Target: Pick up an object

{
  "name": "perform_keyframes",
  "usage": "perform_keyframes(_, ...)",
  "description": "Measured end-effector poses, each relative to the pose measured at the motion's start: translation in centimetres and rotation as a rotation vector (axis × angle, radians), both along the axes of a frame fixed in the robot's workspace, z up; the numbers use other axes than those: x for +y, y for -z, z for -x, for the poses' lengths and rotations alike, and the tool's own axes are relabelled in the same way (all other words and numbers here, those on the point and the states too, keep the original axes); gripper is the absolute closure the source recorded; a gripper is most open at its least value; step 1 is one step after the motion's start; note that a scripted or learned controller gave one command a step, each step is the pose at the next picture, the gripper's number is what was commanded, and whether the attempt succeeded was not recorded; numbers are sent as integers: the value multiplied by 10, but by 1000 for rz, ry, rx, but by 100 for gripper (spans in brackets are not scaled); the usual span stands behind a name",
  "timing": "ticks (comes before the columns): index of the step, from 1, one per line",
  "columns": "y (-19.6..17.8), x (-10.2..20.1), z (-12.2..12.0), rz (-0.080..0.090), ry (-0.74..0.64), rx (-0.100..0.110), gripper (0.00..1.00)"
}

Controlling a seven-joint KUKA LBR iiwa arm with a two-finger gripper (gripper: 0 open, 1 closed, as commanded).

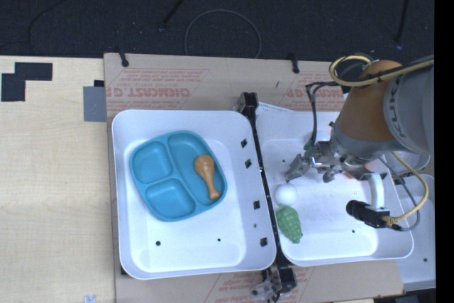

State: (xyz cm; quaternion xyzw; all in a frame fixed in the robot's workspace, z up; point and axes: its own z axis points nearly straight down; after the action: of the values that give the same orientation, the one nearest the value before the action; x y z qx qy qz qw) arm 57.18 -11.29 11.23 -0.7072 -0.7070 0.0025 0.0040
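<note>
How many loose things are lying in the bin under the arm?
2. A white ball lies near the right bin's left wall, and a green leafy object sits just below it. The arm may hide more.

A grey arm (415, 110) with a rounded orange band (369, 106) above the wrist; yellow and black cables loop at its twelve and four o'clock sides.

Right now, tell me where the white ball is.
The white ball lies in the right bin, by its left wall, just above the green object.
</note>
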Motion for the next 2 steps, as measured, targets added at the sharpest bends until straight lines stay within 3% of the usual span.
perform_keyframes(1, 26, 2, 1, 1, 1, -4, 0)
perform_keyframes(2, 14, 0, 0, 1, 6, -5, 100)
